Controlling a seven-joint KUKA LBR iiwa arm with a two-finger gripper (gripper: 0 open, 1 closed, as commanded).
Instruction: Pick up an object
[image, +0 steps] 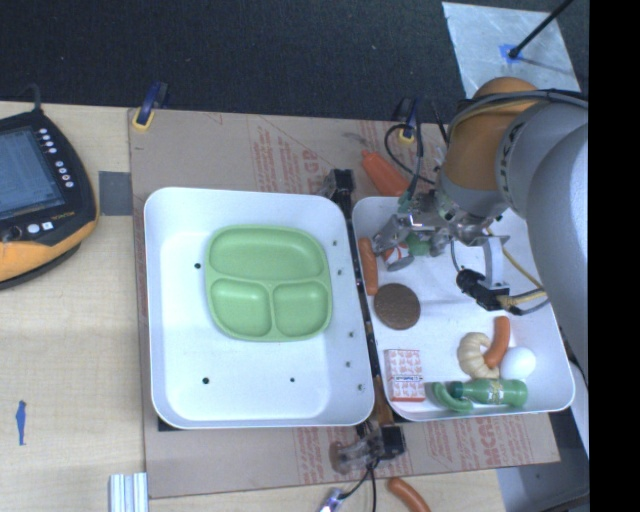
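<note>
I had the two-finger gripper (398, 243) low in the right shallow white bin (440, 290), grip unreadable, needing 1 clean close on the slim orange carrot (368, 268).

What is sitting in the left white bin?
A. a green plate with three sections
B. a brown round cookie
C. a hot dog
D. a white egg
A. The green plastic plate with three sections lies in the left shallow white bin, while the brown round cookie, the white egg and the hot dog are all in the right shallow white bin.
</note>
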